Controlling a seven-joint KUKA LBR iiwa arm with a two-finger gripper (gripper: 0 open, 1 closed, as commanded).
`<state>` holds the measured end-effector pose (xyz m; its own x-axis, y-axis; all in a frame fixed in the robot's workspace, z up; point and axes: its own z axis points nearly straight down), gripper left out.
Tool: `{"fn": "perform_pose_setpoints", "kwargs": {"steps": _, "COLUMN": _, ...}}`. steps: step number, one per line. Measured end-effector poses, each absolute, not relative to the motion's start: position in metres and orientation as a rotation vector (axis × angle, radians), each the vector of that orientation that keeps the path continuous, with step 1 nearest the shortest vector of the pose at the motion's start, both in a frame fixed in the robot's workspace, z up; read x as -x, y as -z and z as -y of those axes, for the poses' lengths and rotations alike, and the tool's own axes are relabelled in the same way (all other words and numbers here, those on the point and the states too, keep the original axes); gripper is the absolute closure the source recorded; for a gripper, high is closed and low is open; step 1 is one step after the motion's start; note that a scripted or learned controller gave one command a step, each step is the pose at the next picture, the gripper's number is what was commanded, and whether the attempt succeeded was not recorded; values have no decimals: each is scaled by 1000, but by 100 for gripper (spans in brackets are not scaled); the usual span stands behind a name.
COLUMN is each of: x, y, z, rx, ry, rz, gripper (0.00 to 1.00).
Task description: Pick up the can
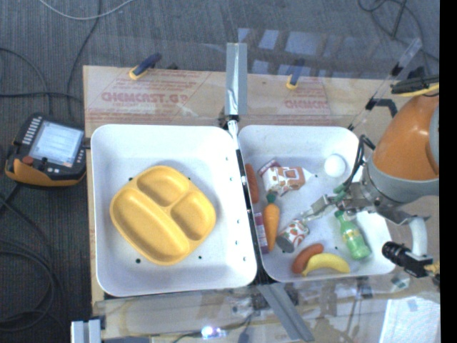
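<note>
Can (294,231) lies tipped near the right bin's (300,135) middle, beside the carrot (271,219), not lifted; gripper (330,203) hangs just beside it, grip state unclear. Grasping remains.

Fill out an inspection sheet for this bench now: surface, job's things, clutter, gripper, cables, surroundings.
Surface: two white bins, the left bin and the right bin, side by side on a wooden board.
Job's things: can lying in the right bin, apart from the gripper.
Clutter: yellow tray in the left bin; carrot, banana, green bottle, white ball, carton in the right bin.
Gripper: gripper low over the right bin; fingers unclear.
Cables: loose cables on the floor.
Surroundings: handheld controller left of the board.
</note>
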<state>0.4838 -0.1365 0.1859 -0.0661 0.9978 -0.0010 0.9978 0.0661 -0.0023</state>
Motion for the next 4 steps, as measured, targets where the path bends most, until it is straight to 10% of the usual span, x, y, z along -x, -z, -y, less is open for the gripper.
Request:
{"fn": "perform_pose_setpoints", "kwargs": {"steps": 1, "x": -483, "y": -97, "z": 109, "rx": 2414, "ry": -4, "rz": 2010, "gripper": 0}}
{"fn": "perform_pose_setpoints", "kwargs": {"steps": 2, "x": -484, "y": -106, "z": 108, "rx": 2412, "ry": 0, "rz": 2011, "gripper": 100}}
{"fn": "perform_pose_setpoints", "kwargs": {"steps": 4, "x": -606, "y": -90, "z": 135, "rx": 2882, "ry": 6, "rz": 1270, "gripper": 100}}
